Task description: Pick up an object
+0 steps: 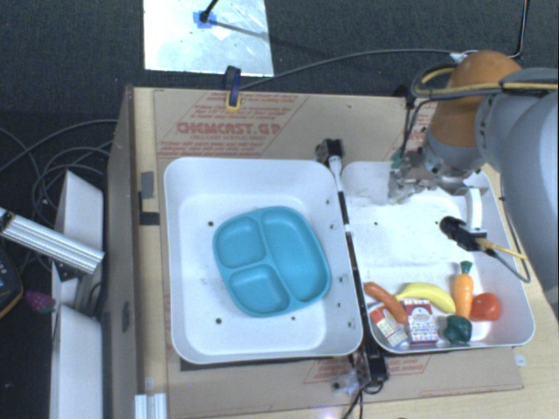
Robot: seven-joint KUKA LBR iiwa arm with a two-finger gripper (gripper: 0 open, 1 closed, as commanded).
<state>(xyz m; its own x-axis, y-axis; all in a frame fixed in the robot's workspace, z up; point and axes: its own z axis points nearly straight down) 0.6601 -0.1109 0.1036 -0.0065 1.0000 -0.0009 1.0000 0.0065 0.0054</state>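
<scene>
Toy food (pixel 432 297) crowds near edge of right bin (pixel 393 238) (middle bare); pincer (pixel 403 186) opening unclear.

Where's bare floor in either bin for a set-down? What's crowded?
Right bin: bare middle floor, from the gripper at the far end down to the near-wall row. Left bin: only narrow margins around the blue divided plate, widest at the far corners. Crowded: that near-wall row, with sausage, banana, carrot, tomato and small box.
</scene>
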